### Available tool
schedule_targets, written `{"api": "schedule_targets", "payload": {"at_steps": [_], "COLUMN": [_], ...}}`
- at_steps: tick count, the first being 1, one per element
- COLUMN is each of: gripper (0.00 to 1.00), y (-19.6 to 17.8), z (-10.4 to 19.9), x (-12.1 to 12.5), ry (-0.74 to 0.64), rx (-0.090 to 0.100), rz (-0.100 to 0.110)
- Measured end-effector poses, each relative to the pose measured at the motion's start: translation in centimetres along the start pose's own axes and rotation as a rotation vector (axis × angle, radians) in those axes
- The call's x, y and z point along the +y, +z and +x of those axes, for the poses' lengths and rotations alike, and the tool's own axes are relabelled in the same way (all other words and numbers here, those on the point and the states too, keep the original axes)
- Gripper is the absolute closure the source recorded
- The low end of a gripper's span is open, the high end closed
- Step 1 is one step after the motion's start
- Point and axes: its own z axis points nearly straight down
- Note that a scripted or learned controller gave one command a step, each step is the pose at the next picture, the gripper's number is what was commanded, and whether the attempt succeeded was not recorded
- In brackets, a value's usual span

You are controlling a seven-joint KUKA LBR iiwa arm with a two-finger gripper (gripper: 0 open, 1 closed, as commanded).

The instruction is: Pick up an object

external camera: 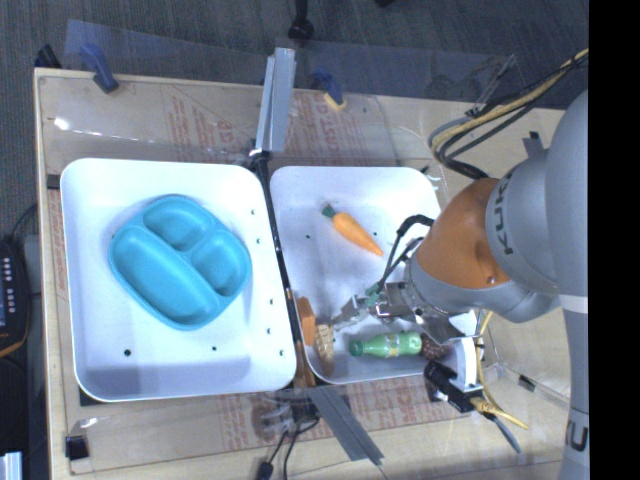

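grey and orange, your arm [500, 248] hangs over the right white bin [300, 193], its wrist low in the near corner. whether the hand [375, 306] is clenched or released you cannot tell from here. the green bottle [385, 345] lies just below the hand, long axis crosswise, running left to right. the carrot [352, 228] lies up and left of the hand, slanted, farther off. the bottle looks the nearer pick.

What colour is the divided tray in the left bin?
Light blue; the divided tray shows clearly in the camera view.
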Motion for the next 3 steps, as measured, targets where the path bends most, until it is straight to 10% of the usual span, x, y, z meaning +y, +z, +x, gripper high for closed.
{"api": "schedule_targets", "payload": {"at_steps": [3], "gripper": [0.0], "y": [-1.16], "z": [2.87], "x": [0.3], "ry": [0.037], "rx": [-0.046], "rz": [-0.034]}}
